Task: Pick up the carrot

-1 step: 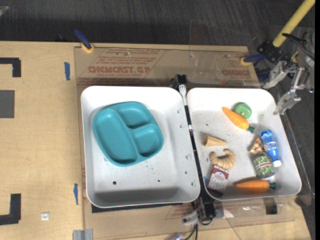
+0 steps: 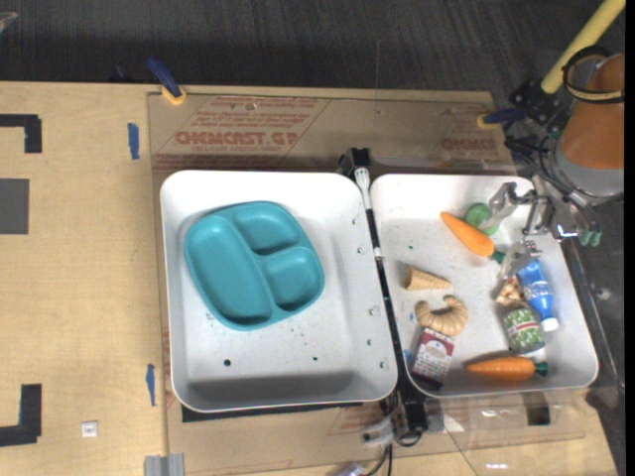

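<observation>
Approach step: the claw [image 2: 523, 209], seemingly open and empty, hovers at three o'clock of the upper carrot [image 2: 466, 234], needing descent.

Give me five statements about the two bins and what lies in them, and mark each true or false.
1. The teal divided plate lies in the left bin. True.
2. Two carrots lie in the right bin. True: one carrot at the top, another at the bottom.
3. The croissant rests on the plate. False: it lies in the right bin.
4. The gripper hangs over the left bin. False: over the right bin's upper right.
5. The ice cream cone lies above the croissant in view. True.
</observation>
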Controlling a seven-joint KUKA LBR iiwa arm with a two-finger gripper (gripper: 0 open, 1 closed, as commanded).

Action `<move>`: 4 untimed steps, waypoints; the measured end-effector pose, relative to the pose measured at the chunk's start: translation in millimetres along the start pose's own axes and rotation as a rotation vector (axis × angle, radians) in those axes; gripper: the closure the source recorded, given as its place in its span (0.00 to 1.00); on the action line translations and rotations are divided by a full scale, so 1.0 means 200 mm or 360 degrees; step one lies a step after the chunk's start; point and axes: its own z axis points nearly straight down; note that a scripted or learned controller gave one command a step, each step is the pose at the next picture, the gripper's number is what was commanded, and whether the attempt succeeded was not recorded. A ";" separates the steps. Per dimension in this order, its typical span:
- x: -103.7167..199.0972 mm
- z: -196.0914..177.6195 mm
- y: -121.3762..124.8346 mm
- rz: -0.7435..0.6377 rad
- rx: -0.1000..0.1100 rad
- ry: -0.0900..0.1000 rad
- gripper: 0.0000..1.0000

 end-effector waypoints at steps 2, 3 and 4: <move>0.17 0.22 0.20 -0.0116 0.0010 -0.0026 0.00; -0.10 0.22 -0.06 0.0373 0.0008 -0.0028 0.00; 0.16 0.22 0.22 0.0030 0.0007 -0.0028 0.00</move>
